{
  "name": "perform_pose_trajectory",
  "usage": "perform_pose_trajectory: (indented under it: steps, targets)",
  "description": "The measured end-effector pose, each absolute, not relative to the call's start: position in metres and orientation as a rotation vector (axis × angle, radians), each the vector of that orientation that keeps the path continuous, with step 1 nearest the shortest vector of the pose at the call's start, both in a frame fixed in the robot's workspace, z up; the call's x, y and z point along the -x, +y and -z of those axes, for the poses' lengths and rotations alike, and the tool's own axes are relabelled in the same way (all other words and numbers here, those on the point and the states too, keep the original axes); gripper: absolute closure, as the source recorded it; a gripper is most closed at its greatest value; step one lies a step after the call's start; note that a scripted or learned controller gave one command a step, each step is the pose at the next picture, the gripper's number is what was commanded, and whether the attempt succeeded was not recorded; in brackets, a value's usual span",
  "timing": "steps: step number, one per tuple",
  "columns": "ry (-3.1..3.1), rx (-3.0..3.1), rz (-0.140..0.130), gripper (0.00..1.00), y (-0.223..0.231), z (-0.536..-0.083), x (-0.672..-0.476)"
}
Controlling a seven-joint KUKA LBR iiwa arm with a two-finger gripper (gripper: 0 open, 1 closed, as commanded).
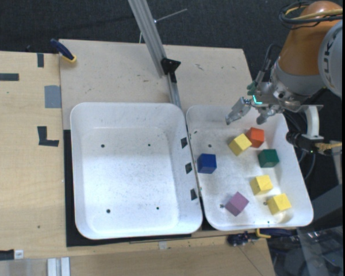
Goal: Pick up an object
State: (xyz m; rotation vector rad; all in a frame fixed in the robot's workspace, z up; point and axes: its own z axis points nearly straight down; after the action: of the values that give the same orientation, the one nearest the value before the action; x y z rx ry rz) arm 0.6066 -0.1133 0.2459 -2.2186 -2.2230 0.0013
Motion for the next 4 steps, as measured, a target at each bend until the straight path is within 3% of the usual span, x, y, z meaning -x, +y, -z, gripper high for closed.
perform_pose_trajectory:
  steps: [3, 4]
  targets:
    - [-2.220, 2.217, -0.007, 0.00, -0.105, -0.089, -0.602]
    - [-2.222, 2.217, -0.002, 1.00, -0.104, -0.101, -0.603]
